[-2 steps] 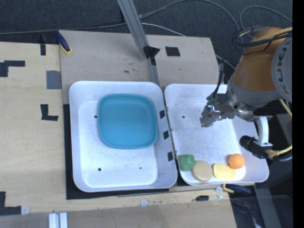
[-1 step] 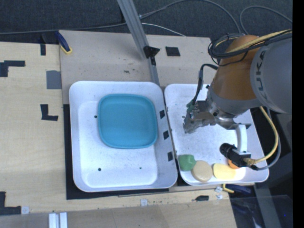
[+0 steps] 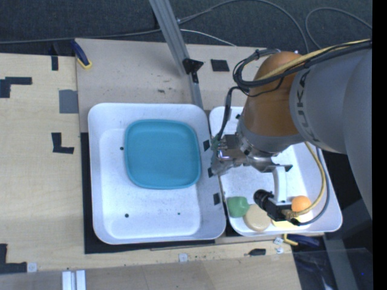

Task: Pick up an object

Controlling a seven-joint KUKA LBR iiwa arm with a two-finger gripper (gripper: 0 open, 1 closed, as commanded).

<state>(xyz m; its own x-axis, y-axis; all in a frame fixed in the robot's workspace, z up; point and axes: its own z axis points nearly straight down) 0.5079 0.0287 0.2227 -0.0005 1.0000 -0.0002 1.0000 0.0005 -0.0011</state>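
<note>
The gripper [image 3: 230, 156] hangs over the shallow white plastic bin [image 3: 305, 162] on the view's right side, near its left wall; I cannot tell if it is open or closed. The small green rounded object [image 3: 237, 206] lies near, toward the view's bottom edge, just beside a pale cream disc [image 3: 257, 219]. I judge it has no clear long axis.
</note>
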